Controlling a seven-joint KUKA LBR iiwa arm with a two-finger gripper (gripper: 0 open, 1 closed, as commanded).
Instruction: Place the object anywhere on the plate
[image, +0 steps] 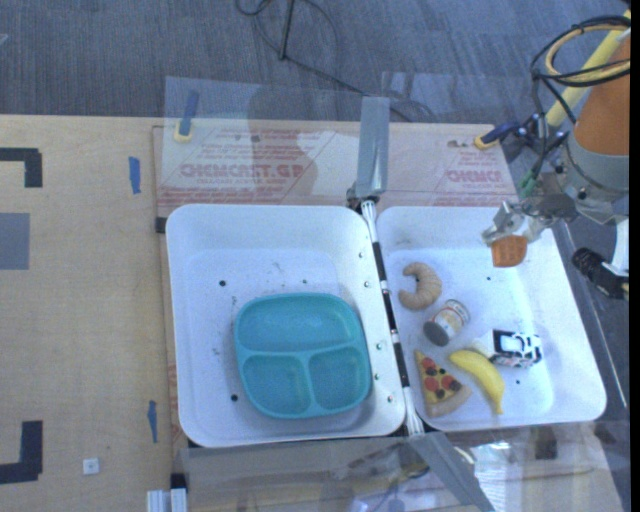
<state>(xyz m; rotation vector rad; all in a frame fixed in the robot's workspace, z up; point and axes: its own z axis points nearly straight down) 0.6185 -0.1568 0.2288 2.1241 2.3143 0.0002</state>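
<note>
Hovering over the right bin (590, 385), the gripper (507, 232) pinches an orange block (509, 251), above croissant (420, 284), can (447, 321), banana (479, 373) and pizza slice (440, 381), while the teal plate (300, 354) sits in the left bin (195, 300).

arm (600, 130): grey with orange band, entering from the far right
gripper (510, 235): pointing down-left at the far right, an orange block (509, 251) between its fingers
</note>
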